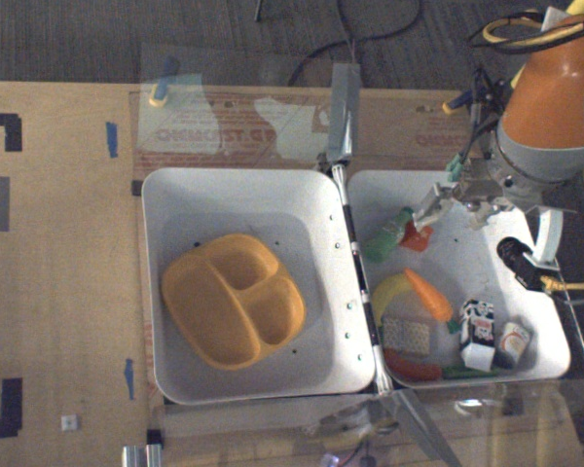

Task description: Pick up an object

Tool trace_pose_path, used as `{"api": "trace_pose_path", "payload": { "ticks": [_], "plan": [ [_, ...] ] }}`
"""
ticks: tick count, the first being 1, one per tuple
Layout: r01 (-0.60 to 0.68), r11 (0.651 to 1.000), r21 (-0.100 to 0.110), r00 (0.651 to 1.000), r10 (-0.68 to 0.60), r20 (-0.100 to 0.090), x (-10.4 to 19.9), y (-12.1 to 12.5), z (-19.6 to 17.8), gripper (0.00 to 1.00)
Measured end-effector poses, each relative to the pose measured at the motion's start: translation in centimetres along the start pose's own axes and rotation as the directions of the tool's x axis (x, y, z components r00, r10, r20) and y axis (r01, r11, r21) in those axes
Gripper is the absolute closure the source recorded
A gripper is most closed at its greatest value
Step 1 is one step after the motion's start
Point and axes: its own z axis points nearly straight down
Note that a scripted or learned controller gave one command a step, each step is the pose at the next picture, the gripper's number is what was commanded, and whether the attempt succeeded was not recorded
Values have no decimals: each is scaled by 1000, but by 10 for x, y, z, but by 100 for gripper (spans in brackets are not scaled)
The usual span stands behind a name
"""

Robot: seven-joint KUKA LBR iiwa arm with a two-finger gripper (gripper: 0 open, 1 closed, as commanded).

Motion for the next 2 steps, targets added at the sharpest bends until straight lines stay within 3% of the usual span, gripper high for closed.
{"api": "trace_pose_path", "payload": {
  "ticks": [1, 2],
  "plan": [
    [128, 992, -1, 992, -128, 0, -15, -42, 135, 0],
    [122, 993, -4, 993, -122, 1, -18, -42, 125, 100]
  ]
}}
